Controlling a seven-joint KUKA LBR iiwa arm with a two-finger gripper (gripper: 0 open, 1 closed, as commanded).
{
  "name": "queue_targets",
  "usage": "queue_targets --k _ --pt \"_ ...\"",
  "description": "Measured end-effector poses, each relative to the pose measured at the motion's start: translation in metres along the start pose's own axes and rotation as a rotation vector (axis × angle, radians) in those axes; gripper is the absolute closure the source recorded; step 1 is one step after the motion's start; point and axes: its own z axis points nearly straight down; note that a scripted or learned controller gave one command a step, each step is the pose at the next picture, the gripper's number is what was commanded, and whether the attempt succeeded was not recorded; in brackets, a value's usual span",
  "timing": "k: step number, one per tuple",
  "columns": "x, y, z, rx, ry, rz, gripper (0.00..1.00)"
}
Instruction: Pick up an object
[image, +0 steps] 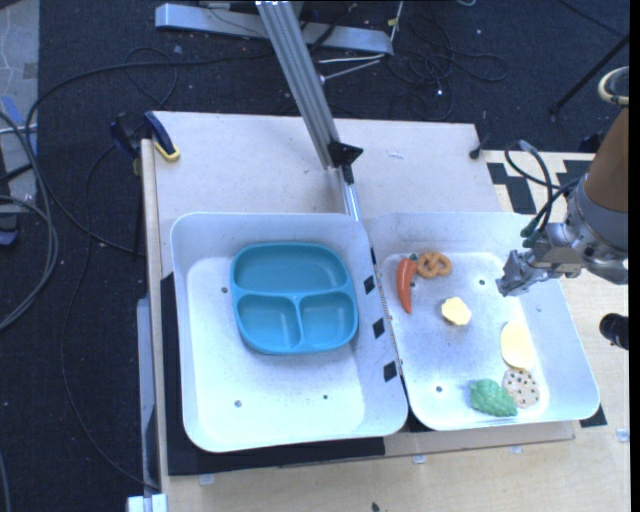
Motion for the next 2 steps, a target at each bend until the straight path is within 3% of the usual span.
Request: queue_targets --k 2 --pt "0.106 0.030 0.012 -0.002 0.000 -0.001 1.00"
